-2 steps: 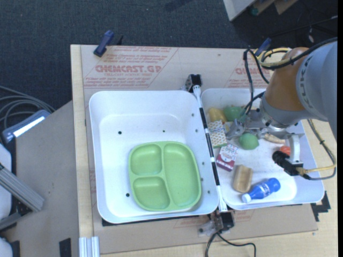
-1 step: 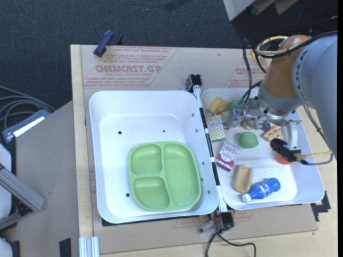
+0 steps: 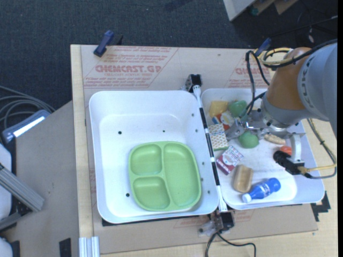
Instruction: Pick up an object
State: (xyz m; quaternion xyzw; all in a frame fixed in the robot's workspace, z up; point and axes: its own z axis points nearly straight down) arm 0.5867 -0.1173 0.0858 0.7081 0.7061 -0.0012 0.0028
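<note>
Reaching into the right bin (image 3: 305,194), the gripper (image 3: 242,128) touches a green ball (image 3: 248,140); grip unclear; nothing lifted yet.

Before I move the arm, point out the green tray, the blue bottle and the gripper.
Green tray (image 3: 164,175), camera view: the ridge where its three compartments meet.
Blue bottle (image 3: 264,189), camera view: middle of its blue body.
Gripper (image 3: 242,128), camera view: midway between its fingertips.

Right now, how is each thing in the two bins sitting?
Green divided plate: flat, right way up, in the left bin.
Blue bottle: lying on its side, right bin.
Green ball: resting just below the gripper.
Tan block: lying tilted beside the bottle.
</note>
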